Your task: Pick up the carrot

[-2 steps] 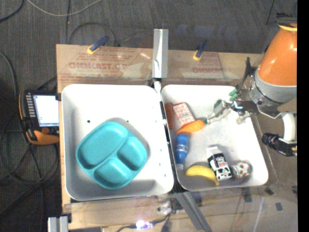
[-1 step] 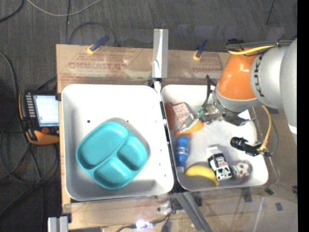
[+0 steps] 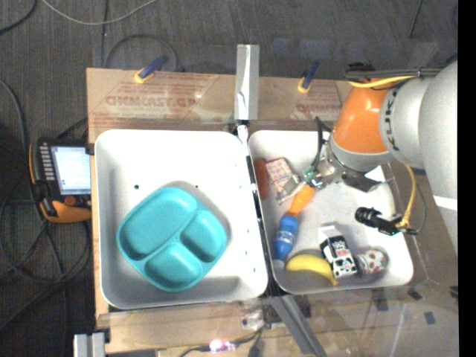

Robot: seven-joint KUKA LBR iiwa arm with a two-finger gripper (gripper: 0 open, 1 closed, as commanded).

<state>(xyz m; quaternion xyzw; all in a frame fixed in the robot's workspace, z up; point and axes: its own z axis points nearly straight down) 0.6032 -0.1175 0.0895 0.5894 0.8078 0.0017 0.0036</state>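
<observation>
Two white bins: left bin (image 3: 104, 199) at nine o'clock, right bin (image 3: 401, 262) at three; one teal divided plate (image 3: 172, 236) in the left; in the right, one carrot (image 3: 301, 198), one blue bottle (image 3: 285, 236), one banana (image 3: 310, 268), one snack packet (image 3: 277, 175), one black-and-white carton (image 3: 338, 254), one patterned cup (image 3: 372, 261) toward five o'clock.

Dark grey carpet (image 3: 59, 58) strewn with cables (image 3: 71, 10) surrounds the bench (image 3: 171, 99).

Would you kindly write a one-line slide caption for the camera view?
The gripper reaches down at the carrot in the right bin, while a teal tray sits in the left bin.
</observation>
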